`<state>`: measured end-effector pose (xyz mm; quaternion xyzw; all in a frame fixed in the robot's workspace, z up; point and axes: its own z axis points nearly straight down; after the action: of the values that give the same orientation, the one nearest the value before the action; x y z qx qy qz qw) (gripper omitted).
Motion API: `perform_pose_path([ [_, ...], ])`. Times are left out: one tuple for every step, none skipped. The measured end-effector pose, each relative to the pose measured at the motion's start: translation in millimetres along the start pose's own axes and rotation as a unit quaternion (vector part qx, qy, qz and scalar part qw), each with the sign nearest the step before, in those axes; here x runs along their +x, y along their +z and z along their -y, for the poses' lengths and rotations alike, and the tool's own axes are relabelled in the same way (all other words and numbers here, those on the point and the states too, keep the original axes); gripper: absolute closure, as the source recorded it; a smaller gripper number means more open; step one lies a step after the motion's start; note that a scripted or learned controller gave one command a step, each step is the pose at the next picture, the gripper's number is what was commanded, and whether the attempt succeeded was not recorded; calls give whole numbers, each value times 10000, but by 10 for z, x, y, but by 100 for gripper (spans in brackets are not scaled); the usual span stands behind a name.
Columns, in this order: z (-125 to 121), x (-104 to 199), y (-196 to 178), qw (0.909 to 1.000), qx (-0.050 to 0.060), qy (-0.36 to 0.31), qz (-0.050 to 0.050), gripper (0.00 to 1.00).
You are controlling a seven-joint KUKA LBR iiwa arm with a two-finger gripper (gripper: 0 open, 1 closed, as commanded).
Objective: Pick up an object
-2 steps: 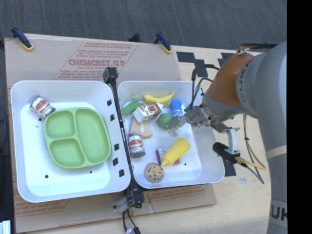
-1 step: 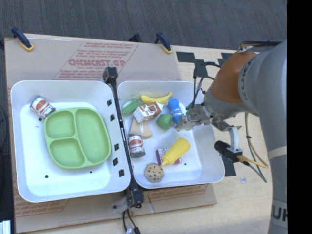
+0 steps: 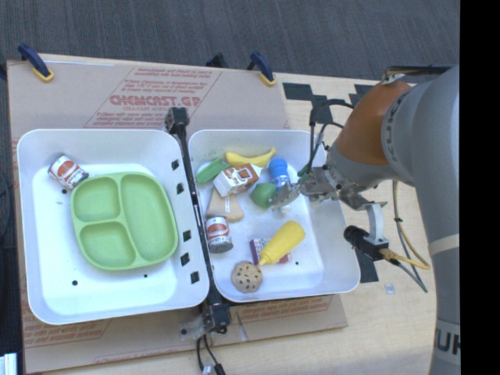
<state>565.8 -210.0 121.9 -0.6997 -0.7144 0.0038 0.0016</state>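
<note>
My gripper (image 3: 287, 195) sits low in the right bin (image 3: 337, 268) near its far right edge, crowded against the blue bottle (image 3: 280, 170) and green pepper (image 3: 262, 194); its state I cannot tell, so I risk nudging either object away ungrasped.

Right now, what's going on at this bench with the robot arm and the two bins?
The arm's gripper is down in the right bin, at a cluster of toy food near a green piece and a blue bottle. Nothing is visibly held. The left bin holds a green divided plate and a small can.
</note>
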Motion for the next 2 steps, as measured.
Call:
perform_pose_path([
  [857, 5, 300, 10000, -51, 73, -5, 0],
  [-1, -1, 298, 10000, -33, 74, -22, 0],
])
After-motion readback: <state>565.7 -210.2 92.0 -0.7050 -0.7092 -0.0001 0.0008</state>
